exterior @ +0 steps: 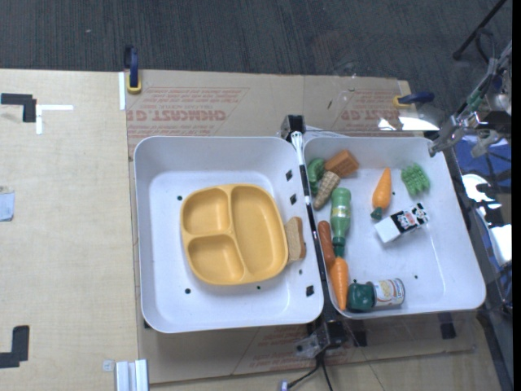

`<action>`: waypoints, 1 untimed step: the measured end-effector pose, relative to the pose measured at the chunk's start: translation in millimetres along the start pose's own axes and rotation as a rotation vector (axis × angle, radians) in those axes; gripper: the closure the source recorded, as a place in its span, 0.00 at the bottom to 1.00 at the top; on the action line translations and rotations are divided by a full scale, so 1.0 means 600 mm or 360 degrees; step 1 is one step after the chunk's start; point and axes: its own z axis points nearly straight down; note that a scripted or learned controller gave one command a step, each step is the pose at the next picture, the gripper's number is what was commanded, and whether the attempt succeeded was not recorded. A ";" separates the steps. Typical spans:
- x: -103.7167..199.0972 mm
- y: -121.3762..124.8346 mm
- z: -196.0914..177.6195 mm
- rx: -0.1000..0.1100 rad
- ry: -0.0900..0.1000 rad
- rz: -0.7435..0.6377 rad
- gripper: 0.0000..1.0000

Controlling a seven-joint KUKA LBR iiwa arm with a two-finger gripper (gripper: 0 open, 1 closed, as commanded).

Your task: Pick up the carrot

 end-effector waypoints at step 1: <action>0.007 0.059 0.273 0.0004 0.0014 -0.0168 0.00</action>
